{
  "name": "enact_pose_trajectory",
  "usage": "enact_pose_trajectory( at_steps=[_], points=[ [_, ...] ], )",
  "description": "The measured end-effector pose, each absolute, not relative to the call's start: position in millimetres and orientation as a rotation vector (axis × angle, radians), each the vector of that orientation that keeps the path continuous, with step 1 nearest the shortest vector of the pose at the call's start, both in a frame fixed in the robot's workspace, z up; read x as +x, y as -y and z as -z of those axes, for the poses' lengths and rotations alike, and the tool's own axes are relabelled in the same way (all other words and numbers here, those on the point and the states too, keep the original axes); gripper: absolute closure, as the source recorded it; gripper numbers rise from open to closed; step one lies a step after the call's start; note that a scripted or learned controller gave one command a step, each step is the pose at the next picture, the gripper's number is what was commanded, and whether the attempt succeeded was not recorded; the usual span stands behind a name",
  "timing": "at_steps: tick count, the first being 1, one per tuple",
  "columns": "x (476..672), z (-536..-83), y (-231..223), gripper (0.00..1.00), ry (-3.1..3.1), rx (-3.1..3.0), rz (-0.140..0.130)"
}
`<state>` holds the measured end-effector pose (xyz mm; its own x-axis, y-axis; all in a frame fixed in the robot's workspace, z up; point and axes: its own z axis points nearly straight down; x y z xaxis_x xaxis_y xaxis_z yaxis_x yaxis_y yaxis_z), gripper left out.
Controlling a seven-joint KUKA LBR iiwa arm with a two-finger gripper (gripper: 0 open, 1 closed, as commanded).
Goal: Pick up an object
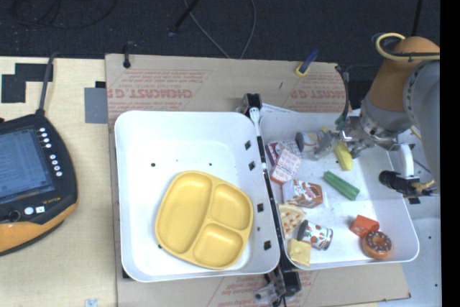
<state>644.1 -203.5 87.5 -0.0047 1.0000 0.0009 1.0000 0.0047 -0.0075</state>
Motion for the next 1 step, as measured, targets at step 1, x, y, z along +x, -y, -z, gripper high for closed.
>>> enact_pose_trajectory(
  at_steps=[1],
  points=[
    [643.1,-97.6,203.5,1.0,2.225,-2.213,-0.006]
  ],
)
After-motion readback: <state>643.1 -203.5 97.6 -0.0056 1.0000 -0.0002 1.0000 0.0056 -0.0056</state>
